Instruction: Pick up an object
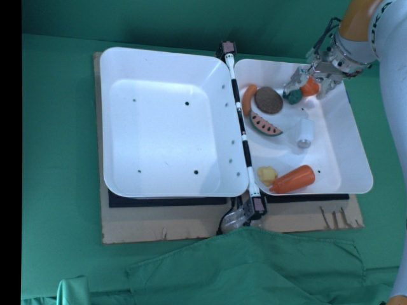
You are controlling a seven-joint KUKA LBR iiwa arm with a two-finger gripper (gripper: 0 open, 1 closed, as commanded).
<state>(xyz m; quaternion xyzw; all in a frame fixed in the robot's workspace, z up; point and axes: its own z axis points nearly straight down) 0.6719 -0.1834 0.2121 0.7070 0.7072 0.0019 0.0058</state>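
Claw (304, 89) sits over the far end of the right bin (356, 170), clenched on a small carrot toy (301, 91): orange body, dark green top, pinched between my fingers. Whether it's lifted clear of the bin floor, I can't tell from this angle.

Scanning left to right: left bin (165, 68), shallow glossy white plastic, rounded corners, a few dark dots on its floor. A black-and-white striped divider bar (238, 116) runs between the two bins. Just right of it, an orange sausage-shaped toy (248, 98) touching a brown round disc (268, 100), with a watermelon slice (265, 124) just below them, red face and green rind. Nearer the front edge, a small yellow lumpy piece (267, 173) beside a big carrot (293, 179), smooth tapered orange. Mid-bin, a white cylinder (306, 133), hard to read against the white floor.

Handling guess on the held carrot: light, hollow stiff plastic, smooth and likely slippery, tapered so it could squirt out of the pinch. I'd judge the thick middle of the orange body the safest place to hold, not the green end. Not fragile.
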